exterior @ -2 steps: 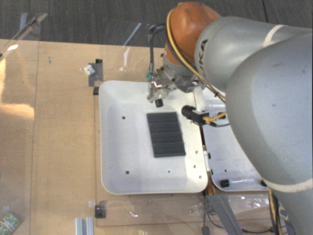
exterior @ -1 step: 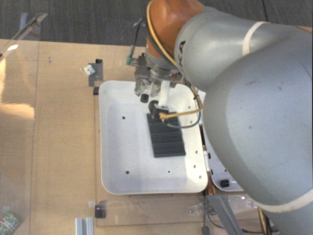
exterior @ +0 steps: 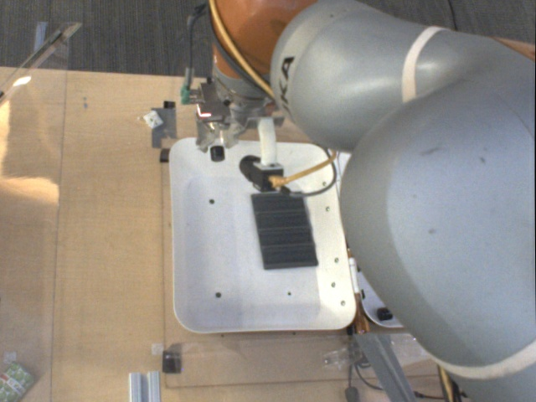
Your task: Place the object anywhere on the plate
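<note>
A black ribbed rectangular block [exterior: 285,231] lies flat on the white plate-like bin [exterior: 201,258], right of its middle, with its long side running front to back. My gripper [exterior: 213,145] hangs over the bin's far left corner, up and to the left of the block and apart from it. Nothing shows between its fingers. The grey arm with its orange band covers the bin's right edge and far right corner.
A small dark bracket with a white tag [exterior: 161,124] stands on the wooden bench just beyond the bin's far left corner. A small black block [exterior: 172,360] and a metal strip [exterior: 144,385] lie near the bench's front. Bare wood stretches to the left.
</note>
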Controlling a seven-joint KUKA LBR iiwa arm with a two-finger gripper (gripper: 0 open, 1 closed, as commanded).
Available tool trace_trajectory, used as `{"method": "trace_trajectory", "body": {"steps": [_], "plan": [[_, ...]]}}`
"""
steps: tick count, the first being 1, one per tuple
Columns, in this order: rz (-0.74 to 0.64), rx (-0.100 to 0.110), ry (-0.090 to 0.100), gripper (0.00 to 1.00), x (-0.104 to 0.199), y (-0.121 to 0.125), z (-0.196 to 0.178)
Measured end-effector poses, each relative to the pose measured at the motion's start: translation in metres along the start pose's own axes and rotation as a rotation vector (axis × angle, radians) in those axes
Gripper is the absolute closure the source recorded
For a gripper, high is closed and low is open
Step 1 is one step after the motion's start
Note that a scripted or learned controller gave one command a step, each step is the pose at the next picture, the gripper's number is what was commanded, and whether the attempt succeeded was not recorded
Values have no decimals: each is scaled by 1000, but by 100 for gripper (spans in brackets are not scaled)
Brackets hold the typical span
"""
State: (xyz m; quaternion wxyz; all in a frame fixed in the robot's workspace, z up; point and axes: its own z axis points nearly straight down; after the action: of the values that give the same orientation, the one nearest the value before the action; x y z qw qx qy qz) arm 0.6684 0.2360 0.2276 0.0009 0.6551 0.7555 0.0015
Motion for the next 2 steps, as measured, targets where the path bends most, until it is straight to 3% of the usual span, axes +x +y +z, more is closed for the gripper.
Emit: {"method": "trace_trajectory", "body": {"steps": [1,2], "plan": [[-6,-3,0,100,2,0,-11],[-489,1,1,100,-5,-1,48]]}}
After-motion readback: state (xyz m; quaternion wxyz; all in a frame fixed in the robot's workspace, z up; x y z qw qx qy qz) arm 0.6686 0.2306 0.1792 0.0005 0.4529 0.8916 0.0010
